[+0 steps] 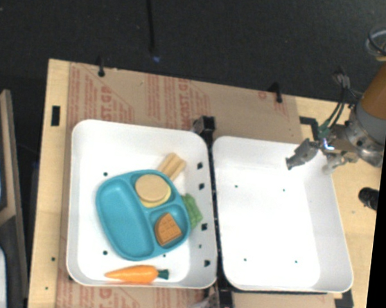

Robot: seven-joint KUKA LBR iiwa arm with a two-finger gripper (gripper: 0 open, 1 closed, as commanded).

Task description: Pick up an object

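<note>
**A:** Start with the big things. What fills the frame?

**B:** A pale wooden bench (268,110) runs across the middle, with brown cardboard printed in red over its top. Two shallow white bins sit on it side by side, touching along a black clipped seam. The left bin (86,171) is left of centre; the right bin (306,254) is right of centre, its floor bare but for a few dark specks.

**A:** And the arm?

**B:** The arm (374,102) comes in at the upper right of the frame, grey with an orange band. Its gripper (299,157) hangs over the upper right corner of the right bin, pointing down and to the left.

**A:** Is the pincer open or closed?

**B:** I cannot tell; it is too small and dark against the bin rim. Nothing is visible between its tips.

**A:** Where are the things it could pick up?

**B:** All in the left bin, well apart from the gripper. A blue divided tray (125,222) lies at the centre of that bin. On its upper compartment rests a round tan disc (153,189); in its lower right compartment, a brown toast-like piece (167,230). A tan wooden block (173,165) touches the tray's upper edge. A green leafy piece (193,212) sits just beside the tray's right edge. An orange carrot (135,273) lies near the bin's lower wall, below the tray.
</note>
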